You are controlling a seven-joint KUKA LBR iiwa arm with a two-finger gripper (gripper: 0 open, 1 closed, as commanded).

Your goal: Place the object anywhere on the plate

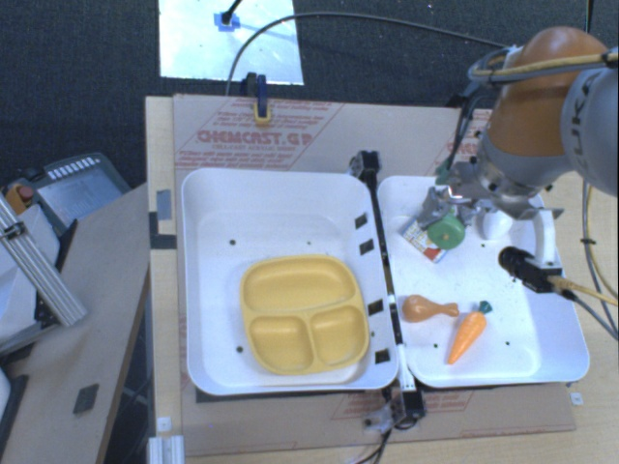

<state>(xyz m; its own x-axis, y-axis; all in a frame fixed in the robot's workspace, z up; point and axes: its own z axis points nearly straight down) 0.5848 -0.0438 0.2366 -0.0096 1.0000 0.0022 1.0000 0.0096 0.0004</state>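
The gripper (437,218) is hovering low in the right bin (556,356), directly over a green round object (447,232) and a small packet (422,239) — finger state cannot be told. The grasp step appears to be in hand. The yellow plate (302,312) is sitting in the left bin (208,259). A carrot (468,334) and a drumstick toy (428,308) are lying nearby. The next move calls for a secure grip, then a lift and carry over the divider.

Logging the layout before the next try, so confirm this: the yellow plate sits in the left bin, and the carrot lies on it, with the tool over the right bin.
One error: the carrot is not on the plate. The camera view shows it on the right bin's floor, beside a tan drumstick. The plate does sit in the left bin, and the tool is over the right bin.
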